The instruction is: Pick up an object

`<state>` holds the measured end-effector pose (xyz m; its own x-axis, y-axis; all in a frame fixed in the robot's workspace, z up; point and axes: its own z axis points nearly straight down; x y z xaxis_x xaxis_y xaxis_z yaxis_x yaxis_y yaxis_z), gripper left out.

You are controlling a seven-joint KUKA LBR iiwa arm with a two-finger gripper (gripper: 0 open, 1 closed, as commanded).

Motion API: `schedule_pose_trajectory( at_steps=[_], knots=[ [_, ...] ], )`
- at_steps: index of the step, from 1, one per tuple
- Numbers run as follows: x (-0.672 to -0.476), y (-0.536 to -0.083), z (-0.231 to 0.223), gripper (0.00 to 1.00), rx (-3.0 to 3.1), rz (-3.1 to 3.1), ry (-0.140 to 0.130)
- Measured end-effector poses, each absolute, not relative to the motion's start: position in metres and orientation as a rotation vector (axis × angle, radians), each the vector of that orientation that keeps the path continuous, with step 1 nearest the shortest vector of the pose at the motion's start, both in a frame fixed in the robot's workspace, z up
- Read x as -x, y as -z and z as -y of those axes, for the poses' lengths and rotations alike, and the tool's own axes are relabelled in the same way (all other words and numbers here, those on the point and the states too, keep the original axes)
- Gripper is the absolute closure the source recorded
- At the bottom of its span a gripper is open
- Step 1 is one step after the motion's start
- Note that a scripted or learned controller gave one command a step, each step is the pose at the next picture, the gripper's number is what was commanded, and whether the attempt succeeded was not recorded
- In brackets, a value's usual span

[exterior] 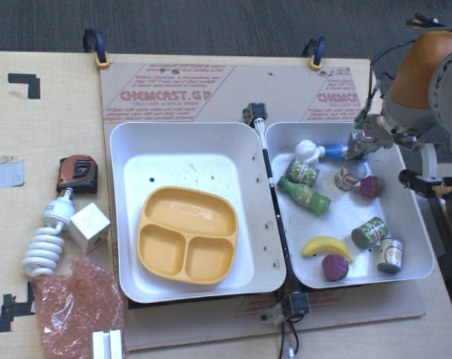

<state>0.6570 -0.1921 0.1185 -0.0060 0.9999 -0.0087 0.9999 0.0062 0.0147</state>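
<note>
The right bin (424, 234) holds several small things: a white and blue bottle (316, 152), a green bottle (304, 194), a small can (347, 178), a purple fruit (370, 187), a banana (327, 247), a dark red fruit (334, 267), a green-labelled can (369, 232) and an orange-labelled can (391, 255). My gripper (357, 152) hangs low over the bin's back part, just above the small can and right of the white and blue bottle. Nothing shows between its tips.
The left bin (129, 170) holds a yellow divided plate (186, 234). Left of the bins lie a tape measure (77, 174), a spiral light bulb (48, 238), a white cube (90, 224) and a reddish plastic bag (72, 309). A divider clamp (255, 114) sits between the bins.
</note>
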Motion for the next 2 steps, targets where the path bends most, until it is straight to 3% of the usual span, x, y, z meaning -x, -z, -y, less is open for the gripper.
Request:
schedule_pose_trajectory(
  at_steps=[1, 2],
  knots=[
    [-0.634, -0.093, 0.161, 0.0, -2.218, -2.224, 0.001],
    [-0.574, -0.093, 0.139, 0.0, -2.223, -2.22, 0.0]
  ],
)
